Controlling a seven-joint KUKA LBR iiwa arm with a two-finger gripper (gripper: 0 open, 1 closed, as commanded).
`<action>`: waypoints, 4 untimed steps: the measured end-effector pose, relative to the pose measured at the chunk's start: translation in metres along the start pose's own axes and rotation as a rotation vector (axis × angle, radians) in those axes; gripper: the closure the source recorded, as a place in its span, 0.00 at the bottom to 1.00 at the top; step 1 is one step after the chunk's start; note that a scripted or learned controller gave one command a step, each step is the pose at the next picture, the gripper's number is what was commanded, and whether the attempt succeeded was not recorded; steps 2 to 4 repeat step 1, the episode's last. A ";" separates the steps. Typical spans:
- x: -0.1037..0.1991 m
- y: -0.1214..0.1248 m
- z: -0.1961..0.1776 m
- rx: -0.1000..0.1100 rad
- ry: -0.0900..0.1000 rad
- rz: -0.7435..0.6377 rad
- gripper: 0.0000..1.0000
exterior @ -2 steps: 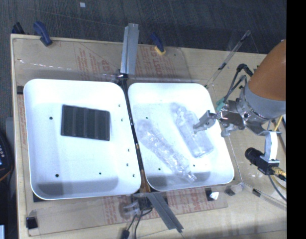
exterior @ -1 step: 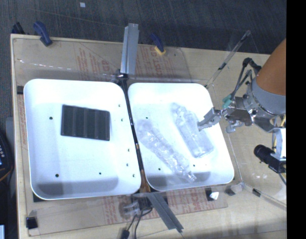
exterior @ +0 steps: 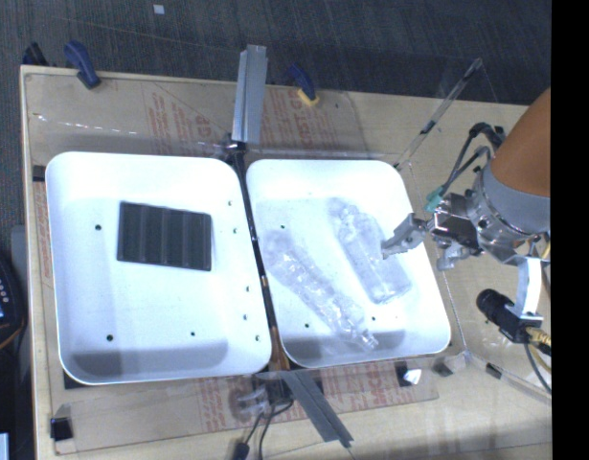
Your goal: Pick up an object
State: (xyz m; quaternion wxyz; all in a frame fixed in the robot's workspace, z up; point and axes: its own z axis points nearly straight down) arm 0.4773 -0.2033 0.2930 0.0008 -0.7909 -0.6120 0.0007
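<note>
Two clear plastic bottles lie in the right bin (exterior: 423, 329), one (exterior: 369, 250) near its right wall, the other (exterior: 316, 288) slanting toward the front. The gripper (exterior: 401, 238) hovers beside the first bottle; its finger spacing cannot be told. A dark ribbed pad (exterior: 165, 236) lies in the left bin (exterior: 69, 348).

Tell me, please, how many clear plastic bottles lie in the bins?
2, both in the right white bin: one clear plastic bottle nearer the claw, another lying diagonally left of it.
</note>
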 end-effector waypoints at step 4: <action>0.002 0.004 0.007 0.004 0.003 -0.045 0.00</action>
